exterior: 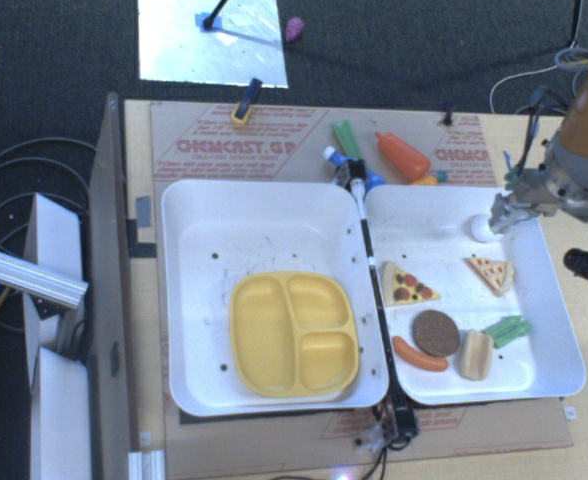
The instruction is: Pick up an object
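Note:
The right bin [549, 268] holds several toy foods: a pizza slice [408, 287], a small triangular slice [490, 272], a brown round patty [436, 332], a red sausage [419, 354], a bread roll [474, 354] and green beans [507, 329]. A small white ball [482, 228] lies near the bin's far edge. My gripper [507, 214] hangs low over the far right of this bin, its tip just right of the white ball. Whether it touches the ball is unclear.
The left bin [194, 268] holds a yellow divided tray [294, 333]. Behind the bins on the bench lie an orange carrot [402, 156], a green item [345, 138] and a yellow-and-blue tool [245, 103]. Cables run at the back right.

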`<state>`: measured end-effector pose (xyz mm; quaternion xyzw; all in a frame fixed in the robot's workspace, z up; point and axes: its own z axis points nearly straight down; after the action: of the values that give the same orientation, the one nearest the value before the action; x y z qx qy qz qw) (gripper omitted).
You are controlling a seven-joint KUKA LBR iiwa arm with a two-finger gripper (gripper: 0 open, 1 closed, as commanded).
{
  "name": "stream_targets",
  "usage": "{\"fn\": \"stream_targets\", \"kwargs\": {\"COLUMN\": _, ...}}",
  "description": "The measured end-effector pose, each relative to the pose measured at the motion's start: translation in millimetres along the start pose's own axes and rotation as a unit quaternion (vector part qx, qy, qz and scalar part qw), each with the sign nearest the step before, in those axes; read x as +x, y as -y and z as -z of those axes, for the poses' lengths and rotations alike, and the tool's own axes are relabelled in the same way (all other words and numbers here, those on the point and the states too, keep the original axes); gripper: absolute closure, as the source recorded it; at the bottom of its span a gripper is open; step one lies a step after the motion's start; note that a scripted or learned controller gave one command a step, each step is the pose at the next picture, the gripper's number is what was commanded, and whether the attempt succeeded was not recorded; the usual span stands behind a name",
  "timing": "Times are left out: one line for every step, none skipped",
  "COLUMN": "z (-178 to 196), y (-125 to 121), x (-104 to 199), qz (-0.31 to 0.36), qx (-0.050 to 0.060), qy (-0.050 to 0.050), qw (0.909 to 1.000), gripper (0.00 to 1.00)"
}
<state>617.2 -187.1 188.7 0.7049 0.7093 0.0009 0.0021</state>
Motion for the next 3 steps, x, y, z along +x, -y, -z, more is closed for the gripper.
{"fn": "stream_targets", "kwargs": {"z": 26, "y": -34, "x": -17, "qz": 0.000, "qx": -0.002, "qy": 0.000, "qw": 1.0000, "gripper": 1.00}}
{"fn": "stream_targets", "kwargs": {"z": 31, "y": -53, "x": 51, "qz": 0.002, "qx": -0.001, "qy": -0.002, "qw": 1.0000, "gripper": 1.00}}
{"fn": "stream_targets", "kwargs": {"z": 16, "y": -51, "x": -25, "qz": -0.005, "qx": 0.000, "qy": 0.001, "qw": 1.0000, "gripper": 1.00}}
